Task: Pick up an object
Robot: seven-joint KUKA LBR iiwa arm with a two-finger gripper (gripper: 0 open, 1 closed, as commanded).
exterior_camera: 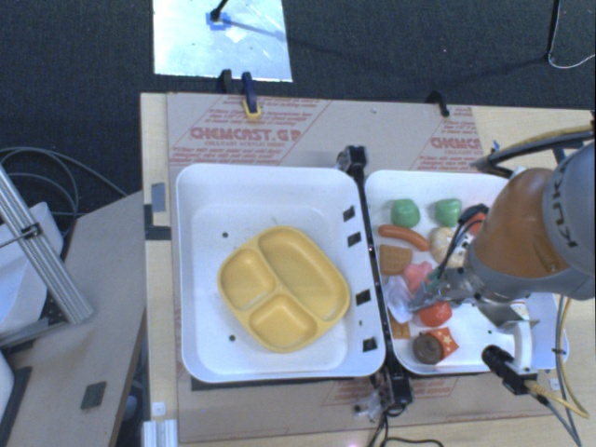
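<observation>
One arm only, jaws (430,291) dipping into right bin (549,343); red tomato-looking piece (434,314) sitting just below jaws, pink piece (417,275) touching left. Can't tell jaw state, honestly.

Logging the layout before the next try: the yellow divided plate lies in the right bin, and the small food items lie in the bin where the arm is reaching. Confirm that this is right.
Not quite. In the camera view the yellow divided plate lies in the left bin, not the right one. The rest holds: the small food items, such as the two green pieces, lie in the right bin, where the arm is reaching.
</observation>
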